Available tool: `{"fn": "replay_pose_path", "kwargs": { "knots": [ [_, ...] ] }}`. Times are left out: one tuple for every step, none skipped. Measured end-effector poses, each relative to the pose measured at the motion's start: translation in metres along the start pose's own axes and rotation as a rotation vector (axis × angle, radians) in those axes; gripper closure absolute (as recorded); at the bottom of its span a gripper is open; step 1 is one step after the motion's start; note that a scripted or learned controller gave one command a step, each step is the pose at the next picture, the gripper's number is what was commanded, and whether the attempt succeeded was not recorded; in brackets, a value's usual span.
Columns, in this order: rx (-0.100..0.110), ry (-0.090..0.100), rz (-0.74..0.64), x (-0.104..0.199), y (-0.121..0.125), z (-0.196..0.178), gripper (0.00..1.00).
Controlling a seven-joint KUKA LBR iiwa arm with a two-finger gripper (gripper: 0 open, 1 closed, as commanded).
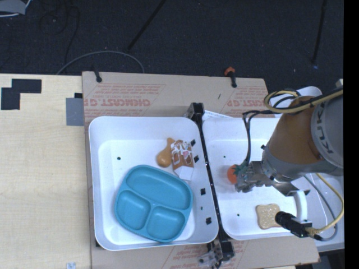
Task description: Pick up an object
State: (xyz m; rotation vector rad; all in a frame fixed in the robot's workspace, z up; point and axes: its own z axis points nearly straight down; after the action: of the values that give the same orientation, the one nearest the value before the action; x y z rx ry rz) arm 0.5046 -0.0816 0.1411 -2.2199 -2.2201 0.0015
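Gripper (242, 179) sat low in right bin (235, 144), just beside small orange-red object (231, 174), which lay left of it near divider between bins. Could not tell whether it was open or closed on anything. Judgement: centre over orange-red object, descend square, close firmly, lift straight. Toast-like piece (267, 216) lay below-right of gripper.

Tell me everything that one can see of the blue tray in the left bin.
The blue tray is light blue with rounded corners and looks like smooth plastic. It has three compartments: one large at the upper side, two smaller at the lower side. It lies flat and turned at a slant on the floor of the left bin, toward its lower part. Its upper right edge meets a white card under the orange and brown toy. Nothing lies in it.
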Motion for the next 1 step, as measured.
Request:
{"fn": "replay_pose_path", "kwargs": {
  "knots": [
    [-0.003,0.000,0.000,0.0023,-0.0075,-0.0582,1.00]
  ]
}}
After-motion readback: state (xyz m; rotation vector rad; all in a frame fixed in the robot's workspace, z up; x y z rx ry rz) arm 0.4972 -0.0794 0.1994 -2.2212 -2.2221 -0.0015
